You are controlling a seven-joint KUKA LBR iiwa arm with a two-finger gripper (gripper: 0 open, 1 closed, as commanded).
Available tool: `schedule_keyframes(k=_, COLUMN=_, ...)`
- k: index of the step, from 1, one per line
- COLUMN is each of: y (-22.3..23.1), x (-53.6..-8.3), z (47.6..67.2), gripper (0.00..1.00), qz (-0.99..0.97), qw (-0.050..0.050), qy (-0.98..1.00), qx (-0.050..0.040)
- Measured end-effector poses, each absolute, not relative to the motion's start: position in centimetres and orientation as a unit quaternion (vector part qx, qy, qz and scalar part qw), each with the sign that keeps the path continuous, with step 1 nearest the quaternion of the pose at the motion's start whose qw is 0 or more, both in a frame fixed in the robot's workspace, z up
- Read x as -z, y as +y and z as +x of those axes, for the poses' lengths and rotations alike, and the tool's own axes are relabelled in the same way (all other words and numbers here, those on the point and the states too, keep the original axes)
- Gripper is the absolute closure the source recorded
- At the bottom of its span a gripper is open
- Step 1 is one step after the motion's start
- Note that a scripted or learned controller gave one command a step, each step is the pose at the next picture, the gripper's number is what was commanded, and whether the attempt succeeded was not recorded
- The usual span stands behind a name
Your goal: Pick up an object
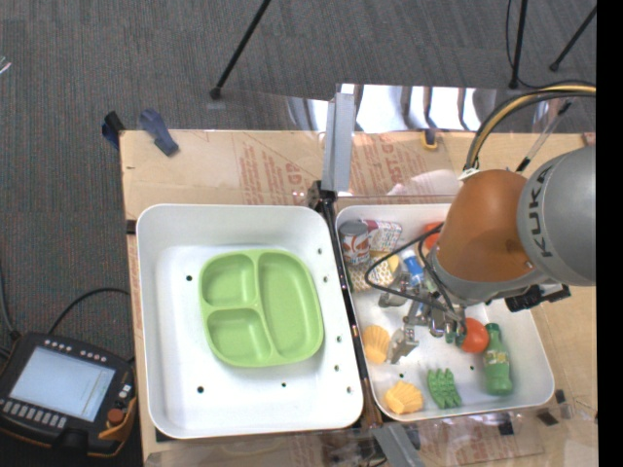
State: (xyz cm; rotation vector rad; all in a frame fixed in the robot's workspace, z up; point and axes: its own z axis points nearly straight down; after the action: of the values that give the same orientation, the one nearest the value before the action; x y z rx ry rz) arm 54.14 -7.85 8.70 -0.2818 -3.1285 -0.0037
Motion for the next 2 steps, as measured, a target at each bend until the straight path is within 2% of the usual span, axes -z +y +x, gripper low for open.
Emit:
schedule_keyframes(k=1, y=-13.1, x=-8.8, z=62.9, gripper=0.00, qz=-0.188, qw=-0.001, qy=-0.982, qx=0.0005)
schedule_keyframes(k=2, y=-11.0, x=-8.7, z=55.6, gripper=0.00, qz=-0.226, qw=0.001, qy=-0.974, qx=0.0002)
